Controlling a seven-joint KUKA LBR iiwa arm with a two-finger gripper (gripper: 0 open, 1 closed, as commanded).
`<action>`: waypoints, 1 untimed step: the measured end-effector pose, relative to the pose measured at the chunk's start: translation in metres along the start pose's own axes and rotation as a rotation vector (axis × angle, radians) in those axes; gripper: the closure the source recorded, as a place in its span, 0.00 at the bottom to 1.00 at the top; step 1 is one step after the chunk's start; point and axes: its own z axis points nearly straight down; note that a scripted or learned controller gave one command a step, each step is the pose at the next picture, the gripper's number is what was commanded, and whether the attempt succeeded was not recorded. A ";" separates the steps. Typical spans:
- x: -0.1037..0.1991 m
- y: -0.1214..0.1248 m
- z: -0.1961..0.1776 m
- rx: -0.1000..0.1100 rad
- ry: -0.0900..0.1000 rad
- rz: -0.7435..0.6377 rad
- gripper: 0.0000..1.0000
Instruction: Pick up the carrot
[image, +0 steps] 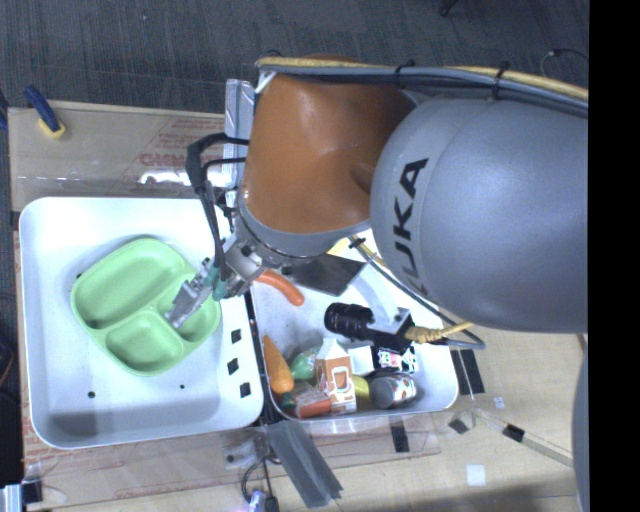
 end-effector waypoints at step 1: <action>0.044 0.033 0.240 -0.001 0.001 0.656 0.00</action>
